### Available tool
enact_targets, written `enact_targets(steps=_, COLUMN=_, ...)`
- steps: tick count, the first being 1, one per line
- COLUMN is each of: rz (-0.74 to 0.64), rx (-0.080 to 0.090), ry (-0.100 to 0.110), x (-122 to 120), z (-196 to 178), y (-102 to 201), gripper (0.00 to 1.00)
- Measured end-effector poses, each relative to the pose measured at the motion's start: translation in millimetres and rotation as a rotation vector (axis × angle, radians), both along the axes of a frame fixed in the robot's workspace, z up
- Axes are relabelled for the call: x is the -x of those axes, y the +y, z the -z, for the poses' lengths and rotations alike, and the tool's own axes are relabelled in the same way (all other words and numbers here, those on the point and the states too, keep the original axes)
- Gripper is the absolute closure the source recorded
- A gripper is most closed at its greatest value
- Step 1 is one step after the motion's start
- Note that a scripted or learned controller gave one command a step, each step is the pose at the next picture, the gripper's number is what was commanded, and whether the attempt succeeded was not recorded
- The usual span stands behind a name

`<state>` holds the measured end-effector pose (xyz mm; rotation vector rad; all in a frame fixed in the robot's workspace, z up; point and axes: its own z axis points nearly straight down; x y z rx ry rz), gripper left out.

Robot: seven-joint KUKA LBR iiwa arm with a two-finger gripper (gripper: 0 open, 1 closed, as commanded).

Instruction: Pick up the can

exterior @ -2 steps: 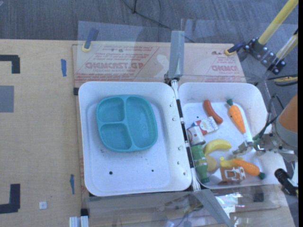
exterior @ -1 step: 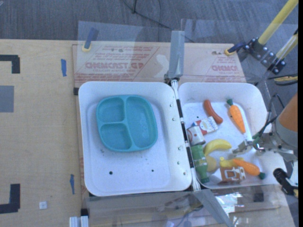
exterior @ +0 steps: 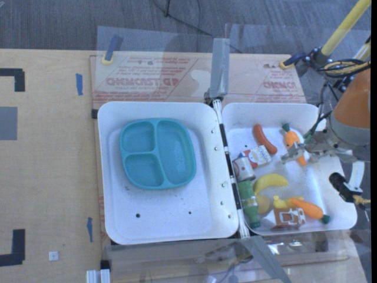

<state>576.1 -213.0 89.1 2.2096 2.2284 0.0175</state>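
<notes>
The can (exterior: 242,168), a small silver cylinder with a reddish label, lies on its side near the left wall of the right bin (exterior: 306,112). A red and white carton (exterior: 258,156) touches its upper right side. My gripper (exterior: 296,152) hangs over the right half of that bin, just below an orange carrot (exterior: 290,139), roughly a can's length to the right of the can. The grey arm with its orange band (exterior: 356,105) comes in from the right edge. Nothing shows in the gripper.
Around the can lie a green bottle (exterior: 250,206), a banana (exterior: 270,183), a sausage (exterior: 264,138), a second carrot (exterior: 307,209) and an orange toy vehicle (exterior: 288,217). The left bin (exterior: 112,175) holds a teal divided plate (exterior: 158,153).
</notes>
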Motion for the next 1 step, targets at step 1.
enact_targets(steps=1, rz=0.195, rx=-0.008, ry=0.001, x=41.8, z=-0.9, y=2.5, gripper=0.00)
